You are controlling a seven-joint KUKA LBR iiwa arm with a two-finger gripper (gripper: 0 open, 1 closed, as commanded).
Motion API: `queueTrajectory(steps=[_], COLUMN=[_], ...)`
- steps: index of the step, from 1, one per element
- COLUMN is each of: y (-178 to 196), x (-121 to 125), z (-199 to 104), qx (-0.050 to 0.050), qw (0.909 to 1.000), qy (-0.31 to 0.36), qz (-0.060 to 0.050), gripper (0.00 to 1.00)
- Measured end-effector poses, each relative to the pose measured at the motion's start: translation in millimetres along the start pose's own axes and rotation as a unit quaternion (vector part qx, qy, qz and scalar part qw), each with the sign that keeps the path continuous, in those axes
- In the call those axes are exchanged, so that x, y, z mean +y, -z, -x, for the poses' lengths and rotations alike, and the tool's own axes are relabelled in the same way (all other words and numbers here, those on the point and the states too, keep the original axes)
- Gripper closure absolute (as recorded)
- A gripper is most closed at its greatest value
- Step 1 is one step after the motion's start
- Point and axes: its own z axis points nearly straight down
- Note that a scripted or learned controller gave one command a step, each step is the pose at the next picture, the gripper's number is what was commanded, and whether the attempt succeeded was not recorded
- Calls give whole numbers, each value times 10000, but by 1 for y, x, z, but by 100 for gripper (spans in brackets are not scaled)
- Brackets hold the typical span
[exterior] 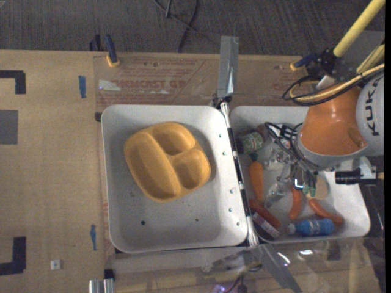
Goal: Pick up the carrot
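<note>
carrot (pixel 256 179) lying lengthwise in the right bin (pixel 351 215), close to the wall shared with the left bin (pixel 171 224), tip toward the near side. probably a light, stiff toy piece with a smooth, tapering skin, so likely to slip out of a pinch near the thin end; best taken across the thicker middle, squeezed from the sides.

from the near rim inward: a blue-capped bottle (pixel 311 227) lying flat along the near wall, a red and dark piece (pixel 266 215) just past the carrot's near tip, and two more orange pieces (pixel 296 203) to the right, easy to mistake for the target. little room there.

further in: jaws hanging low over the bin just right of the carrot, under the orange band of the arm (pixel 330 130); cannot tell from the tangle of metal and cable whether open or closed, and nothing seen held. narrow gap between carrot and shared wall, so tight for one side of a pinch.

beyond: a green can (pixel 250 142) at the far corner, near the carrot's top end. open room mostly upward, or over the left bin, with its yellow divided plate (pixel 168 160), and the counter (pixel 49 163) around.
</note>
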Motion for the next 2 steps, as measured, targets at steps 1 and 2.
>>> queueTrajectory(steps=[1, 2], y=[11, 98], x=[0, 57], z=[2, 20], qx=[-26, 4], qw=[10000, 9898], qy=[-19, -1426], qz=[15, -4], gripper=[100, 100])
